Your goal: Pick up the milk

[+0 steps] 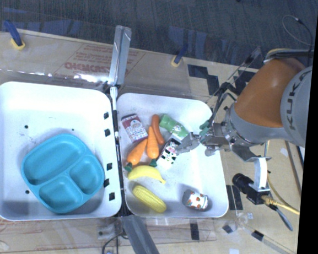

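The milk (pixel 169 153) is a small white carton with black cow patches and a green base. It lies tilted in the middle of the right bin (pixel 216 178), between the carrots and the bin's bare floor. My gripper (pixel 190 141) reaches in from the right and hangs just above and right of the carton's upper end, very close to it. Whether it touches the carton is unclear from this angle.
Around the milk lie two carrots (pixel 149 141), a green bottle (pixel 173 124), a red-and-white packet (pixel 133 127), a banana (pixel 147 174), a corn cob (pixel 149 198) and a small can (pixel 195 199). The left bin (pixel 17 100) holds a blue divided plate (pixel 61 172).
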Tool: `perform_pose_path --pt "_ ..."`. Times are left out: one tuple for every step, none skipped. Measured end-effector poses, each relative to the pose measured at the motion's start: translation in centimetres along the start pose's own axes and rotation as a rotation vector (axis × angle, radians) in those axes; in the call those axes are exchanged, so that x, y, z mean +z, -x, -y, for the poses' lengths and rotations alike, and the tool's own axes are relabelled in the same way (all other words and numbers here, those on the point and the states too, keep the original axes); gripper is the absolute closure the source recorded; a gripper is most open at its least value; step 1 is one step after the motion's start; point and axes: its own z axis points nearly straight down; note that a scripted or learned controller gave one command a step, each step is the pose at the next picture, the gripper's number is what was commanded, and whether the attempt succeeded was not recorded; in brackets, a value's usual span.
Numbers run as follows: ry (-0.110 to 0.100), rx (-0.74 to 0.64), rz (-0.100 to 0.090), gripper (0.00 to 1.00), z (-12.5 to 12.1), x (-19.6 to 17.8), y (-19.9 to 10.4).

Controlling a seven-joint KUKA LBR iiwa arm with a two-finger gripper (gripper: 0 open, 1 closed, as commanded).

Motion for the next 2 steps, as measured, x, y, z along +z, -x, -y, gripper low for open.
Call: perform_pose_path --pt "-0.001 -0.162 0.000 0.00 -3.1 9.5 1.2" --pt "0.010 -0.226 0.002 0.00 -5.4 15.0 3.6"
